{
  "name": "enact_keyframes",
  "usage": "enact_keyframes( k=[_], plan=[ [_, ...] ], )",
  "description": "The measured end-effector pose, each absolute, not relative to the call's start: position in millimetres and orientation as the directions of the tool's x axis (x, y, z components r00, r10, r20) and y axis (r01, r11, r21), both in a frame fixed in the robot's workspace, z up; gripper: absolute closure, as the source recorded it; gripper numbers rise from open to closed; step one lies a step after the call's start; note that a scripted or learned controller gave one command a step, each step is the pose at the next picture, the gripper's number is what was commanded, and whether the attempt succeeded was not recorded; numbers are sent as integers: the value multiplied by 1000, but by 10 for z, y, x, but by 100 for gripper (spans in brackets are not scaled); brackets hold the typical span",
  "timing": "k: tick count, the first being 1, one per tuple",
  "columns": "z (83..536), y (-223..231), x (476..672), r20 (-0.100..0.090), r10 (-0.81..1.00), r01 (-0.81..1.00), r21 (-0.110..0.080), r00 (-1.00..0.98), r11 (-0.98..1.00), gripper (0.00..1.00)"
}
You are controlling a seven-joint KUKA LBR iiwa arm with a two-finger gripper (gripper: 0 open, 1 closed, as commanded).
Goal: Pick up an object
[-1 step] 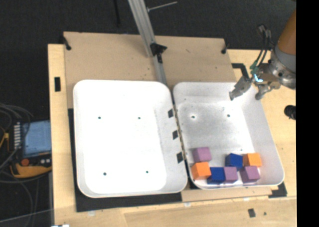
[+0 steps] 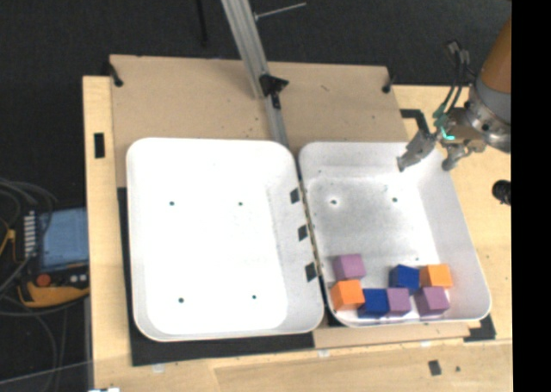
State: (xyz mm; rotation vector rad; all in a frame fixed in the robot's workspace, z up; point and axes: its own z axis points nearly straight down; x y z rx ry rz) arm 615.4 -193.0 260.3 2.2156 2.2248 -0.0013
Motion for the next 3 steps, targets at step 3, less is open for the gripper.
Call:
enact_keyframes(
  k=[3],
  plan=[
    [1032, -1818, 6123, -1, 1000, 1000, -4, -1, 1, 0]
  ],
)
